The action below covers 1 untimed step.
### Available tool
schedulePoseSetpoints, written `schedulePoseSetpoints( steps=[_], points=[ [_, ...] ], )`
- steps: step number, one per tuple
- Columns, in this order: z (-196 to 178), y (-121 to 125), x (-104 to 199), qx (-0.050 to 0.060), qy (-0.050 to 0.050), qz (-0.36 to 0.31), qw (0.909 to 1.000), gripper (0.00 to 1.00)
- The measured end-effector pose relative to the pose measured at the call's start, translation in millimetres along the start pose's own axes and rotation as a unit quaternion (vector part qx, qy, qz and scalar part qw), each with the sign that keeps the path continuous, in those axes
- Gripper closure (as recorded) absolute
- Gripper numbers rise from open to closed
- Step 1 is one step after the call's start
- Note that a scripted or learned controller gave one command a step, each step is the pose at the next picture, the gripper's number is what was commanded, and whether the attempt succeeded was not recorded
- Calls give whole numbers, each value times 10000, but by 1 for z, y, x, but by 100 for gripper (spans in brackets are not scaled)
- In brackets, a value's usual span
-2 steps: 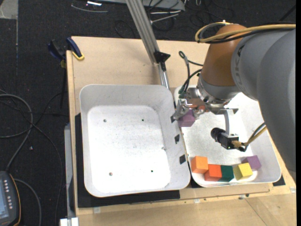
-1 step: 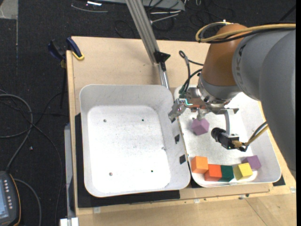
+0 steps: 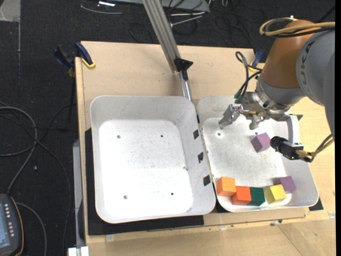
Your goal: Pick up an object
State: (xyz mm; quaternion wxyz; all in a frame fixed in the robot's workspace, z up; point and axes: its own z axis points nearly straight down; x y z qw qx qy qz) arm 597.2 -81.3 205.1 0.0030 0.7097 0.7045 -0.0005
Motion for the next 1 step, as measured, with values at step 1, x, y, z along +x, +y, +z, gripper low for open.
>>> schedulePoseSetpoints(
  steps=[1],
  points=[
    [-42, 24, -96, -16, -8, -7, 10000, 0]
  ],
)
